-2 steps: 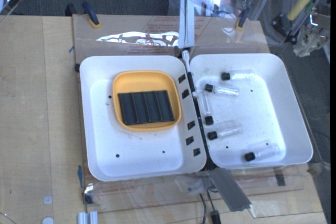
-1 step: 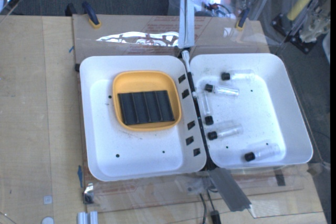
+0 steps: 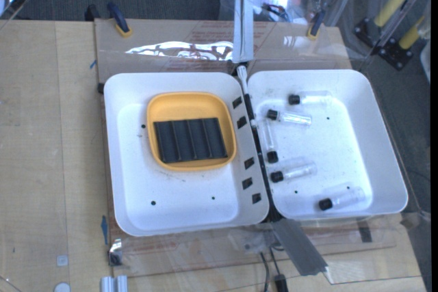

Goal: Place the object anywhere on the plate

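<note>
**Now: vials wait in the right bin, plate sits in the left**

Now look at the right bin [image 3: 383, 147]: you have five clear vials with black caps lying on their sides there. One vial [image 3: 309, 100] lies near the far wall, a second [image 3: 287, 118] just below it, a third [image 3: 268, 141] right against the divider, a fourth [image 3: 293, 171] near the middle, and a fifth [image 3: 340, 199] toward the near corner. None touches another as far as you can tell.

Your target, the yellow plate [image 3: 190, 103], sits in the left bin [image 3: 130, 167], with a dark ribbed insert [image 3: 189, 140] covering most of its floor.

You cannot judge the gripper's state from this view, so treat nothing as held.

What the next move turns on: the plate lies left of every vial, across the divider. Most vials have their long axis running roughly left-right, so you would likely close across the short way. The one by the divider runs front-to-back, and that wall may crowd a grasp.
</note>
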Controlling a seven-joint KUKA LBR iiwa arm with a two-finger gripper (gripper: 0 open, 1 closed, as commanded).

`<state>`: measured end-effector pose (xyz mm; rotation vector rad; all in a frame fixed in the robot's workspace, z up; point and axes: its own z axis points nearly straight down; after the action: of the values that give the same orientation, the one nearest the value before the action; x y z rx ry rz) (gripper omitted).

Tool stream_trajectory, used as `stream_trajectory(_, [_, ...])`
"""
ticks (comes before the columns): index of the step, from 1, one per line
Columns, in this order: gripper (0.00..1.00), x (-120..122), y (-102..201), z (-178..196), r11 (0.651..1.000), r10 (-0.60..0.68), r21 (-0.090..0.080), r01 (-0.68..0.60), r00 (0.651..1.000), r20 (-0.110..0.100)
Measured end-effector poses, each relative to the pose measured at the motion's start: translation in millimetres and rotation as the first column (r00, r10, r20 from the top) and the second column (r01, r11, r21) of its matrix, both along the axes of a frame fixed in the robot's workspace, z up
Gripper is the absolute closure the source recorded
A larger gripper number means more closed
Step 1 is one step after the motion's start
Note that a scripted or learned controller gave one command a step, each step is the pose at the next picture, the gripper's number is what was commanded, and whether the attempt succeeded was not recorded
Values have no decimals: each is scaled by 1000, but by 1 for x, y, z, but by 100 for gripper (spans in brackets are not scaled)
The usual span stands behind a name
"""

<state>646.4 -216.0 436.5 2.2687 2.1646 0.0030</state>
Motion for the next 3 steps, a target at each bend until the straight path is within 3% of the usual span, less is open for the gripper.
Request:
stream_trajectory(1, [100, 22, -4, -1, 940, 342, -3, -342, 940, 1])
stream_trajectory(2, [100, 21, -6, 0, 828, 561, -3, -561, 828, -1])
stream_trajectory(3, [100, 21, -6, 0, 670, 742, -3, -742, 670, -2])
